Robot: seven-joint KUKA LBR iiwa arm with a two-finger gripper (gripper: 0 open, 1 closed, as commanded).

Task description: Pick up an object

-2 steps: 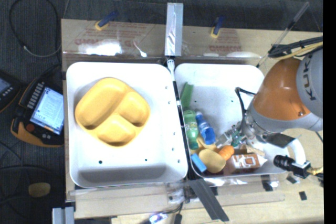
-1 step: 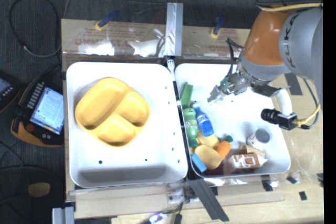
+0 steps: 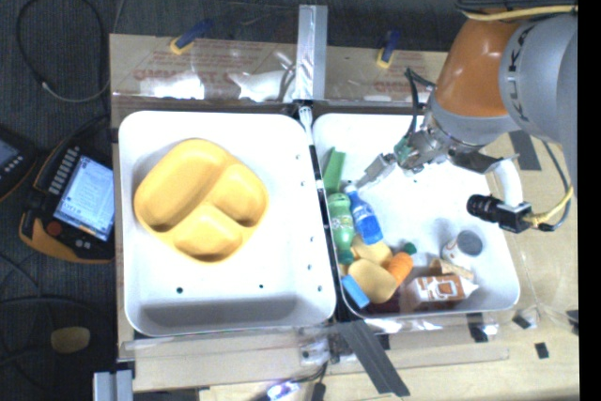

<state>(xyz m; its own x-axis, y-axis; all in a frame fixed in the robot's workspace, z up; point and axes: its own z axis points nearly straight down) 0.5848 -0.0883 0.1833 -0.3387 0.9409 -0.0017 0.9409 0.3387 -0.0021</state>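
Note:
My gripper hangs over the upper left part of the right bin, pointing down and left from the orange-banded wrist. Just below its tip lie a blue bottle and a green bottle along the bin's left wall. A green strip lies a little left of the tip. Lower down sit two yellow pieces, a small orange item and a brown carton. Nothing shows in the gripper.
A big yellow lumpy object lies in the left bin. A grey-and-white round piece rests at the right bin's right side. A black fitting and cable hang off the arm. A handheld pendant lies left of the bench.

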